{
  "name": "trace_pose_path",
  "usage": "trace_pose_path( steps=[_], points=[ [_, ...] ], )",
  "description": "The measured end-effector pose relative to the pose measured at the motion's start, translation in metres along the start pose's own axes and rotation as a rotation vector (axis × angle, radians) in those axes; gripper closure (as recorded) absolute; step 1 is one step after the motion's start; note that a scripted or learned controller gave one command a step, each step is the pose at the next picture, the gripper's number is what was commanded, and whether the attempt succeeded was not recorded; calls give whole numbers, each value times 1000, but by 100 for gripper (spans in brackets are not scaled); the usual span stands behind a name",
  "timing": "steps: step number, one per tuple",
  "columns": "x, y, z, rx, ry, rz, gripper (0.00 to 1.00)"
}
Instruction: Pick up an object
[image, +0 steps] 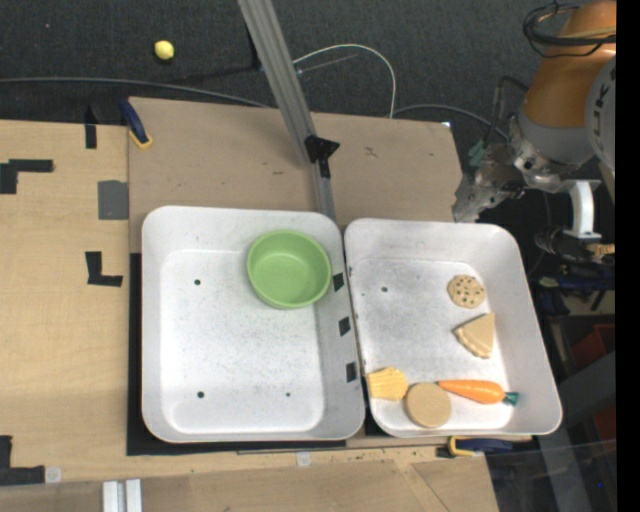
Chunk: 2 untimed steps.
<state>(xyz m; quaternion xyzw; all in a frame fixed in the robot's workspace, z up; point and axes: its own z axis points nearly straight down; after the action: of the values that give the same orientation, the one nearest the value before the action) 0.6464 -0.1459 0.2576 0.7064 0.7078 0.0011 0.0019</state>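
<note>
1. The arm (565, 90) comes in from the upper right, its orange band plain to see, and its hand (472, 205) hangs just beyond the far rim of the right bin (530, 300), over the bench (400, 160) rather than over the bin floor.
2. From where I stand the hand's tip is a dark, blurred shape, so I cannot tell whether it is wide or narrow; nothing shows between its tips.
3. The right bin carries five small things, all lying loose on its floor.
4. A round speckled cookie (465, 291) lies toward the bin's right side, nearest the hand though well apart from it.
5. Just below the cookie sits a tan wedge (477, 335).
6. Along the near edge lies an orange carrot (476, 392) with its green end pointing right, and beside it to the left a flat tan disc (428, 405), close enough to touch or nearly so.
7. A small yellow piece (387, 384) rests next to the disc, by the bin's left wall.
8. The left bin (160, 330) holds a green bowl (289, 268), upright, near its far right corner.
9. A small yellow ball (164, 49) lies on the dark floor beyond the bench.
</note>
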Motion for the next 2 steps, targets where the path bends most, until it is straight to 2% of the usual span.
trace_pose_path(
  steps=[1, 2],
  points=[
    [53, -4, -5, 5, 2, -4, 100],
    [97, -5, 6, 6, 2, -3, 100]
  ],
)
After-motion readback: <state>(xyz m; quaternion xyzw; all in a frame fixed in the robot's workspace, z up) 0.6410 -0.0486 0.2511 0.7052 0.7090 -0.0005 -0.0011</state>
